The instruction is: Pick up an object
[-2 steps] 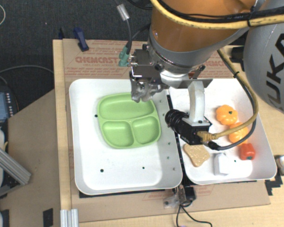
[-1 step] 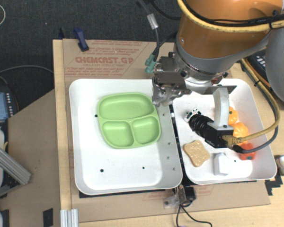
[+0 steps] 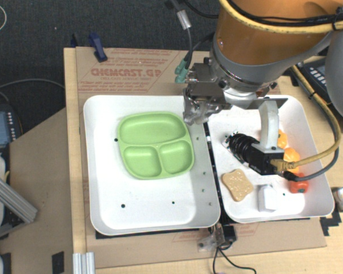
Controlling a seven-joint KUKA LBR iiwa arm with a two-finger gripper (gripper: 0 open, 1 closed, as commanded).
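Two shallow white bins sit side by side on a sheet of brown cardboard (image 3: 126, 67) with red lettering across its far end. The left bin (image 3: 97, 170) carries one green plate (image 3: 155, 144), divided into three sections, lying flat towards the far half of the bin.

The right bin (image 3: 310, 124) has the smaller bits. A tan slice of toast (image 3: 238, 184) lies near the inner wall at the near side. A small white block (image 3: 267, 198) is just beside it, to the right. A small red-orange piece (image 3: 297, 184) lies further right, and an orange-yellow thing (image 3: 288, 153) beyond that is partly hidden by the robot's own parts.

From where I stand the grey arm (image 3: 274, 21) with its orange band leans in over the far end of the right bin. Its gripper (image 3: 193, 114) hangs down at the seam between the two bins, right by the plate's far right corner. Whether it touches the plate I cannot make out. Whether its jaws are apart or closed I cannot tell either; the metal there is a blur.
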